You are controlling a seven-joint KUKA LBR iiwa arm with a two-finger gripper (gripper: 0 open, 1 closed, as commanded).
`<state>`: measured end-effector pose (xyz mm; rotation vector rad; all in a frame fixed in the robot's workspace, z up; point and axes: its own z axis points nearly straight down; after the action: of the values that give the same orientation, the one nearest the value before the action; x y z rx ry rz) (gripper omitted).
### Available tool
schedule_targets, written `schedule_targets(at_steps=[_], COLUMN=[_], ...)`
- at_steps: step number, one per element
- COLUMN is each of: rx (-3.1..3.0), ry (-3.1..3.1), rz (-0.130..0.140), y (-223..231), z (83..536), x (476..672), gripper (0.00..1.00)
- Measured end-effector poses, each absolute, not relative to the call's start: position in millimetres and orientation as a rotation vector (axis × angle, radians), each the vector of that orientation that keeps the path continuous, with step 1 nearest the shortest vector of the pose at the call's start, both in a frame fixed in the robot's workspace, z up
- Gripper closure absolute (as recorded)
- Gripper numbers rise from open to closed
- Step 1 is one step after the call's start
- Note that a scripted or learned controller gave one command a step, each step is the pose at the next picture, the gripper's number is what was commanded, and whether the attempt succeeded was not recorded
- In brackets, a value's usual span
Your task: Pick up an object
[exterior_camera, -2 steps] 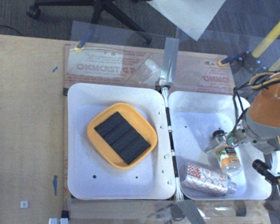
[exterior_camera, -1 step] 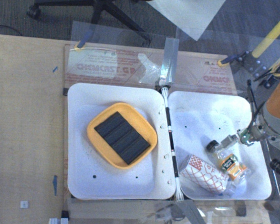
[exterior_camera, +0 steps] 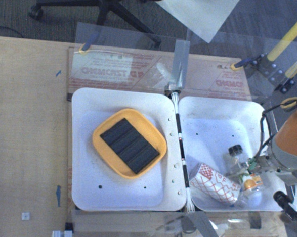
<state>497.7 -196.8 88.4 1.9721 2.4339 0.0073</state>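
My gripper [exterior_camera: 246, 168] is low in the right bin [exterior_camera: 209, 119], near its front right corner, on the grey arm with the orange band [exterior_camera: 293, 135] coming in from the right. Just below it lies a small clear bottle with orange contents [exterior_camera: 251, 185]. To its left, a red-and-white patterned paper carton [exterior_camera: 214, 183] lies crumpled against the bin's front wall. The gripper is close above the bottle, and I cannot make out whether it touches or holds anything.
The left bin [exterior_camera: 83, 182] holds a yellow square dish [exterior_camera: 102, 147] with a black ribbed pad [exterior_camera: 129, 145] lying in it. A grey divider [exterior_camera: 179, 143] runs between the two bins. Wooden bench surface [exterior_camera: 20, 132] spreads to the left.
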Motion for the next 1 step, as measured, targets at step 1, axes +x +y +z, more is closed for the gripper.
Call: schedule_targets(at_steps=[1], rx=[1.977], ry=[2.427], rz=[0.008], y=[-198.9], z=[98.1], x=[497.5], gripper=[1.00])
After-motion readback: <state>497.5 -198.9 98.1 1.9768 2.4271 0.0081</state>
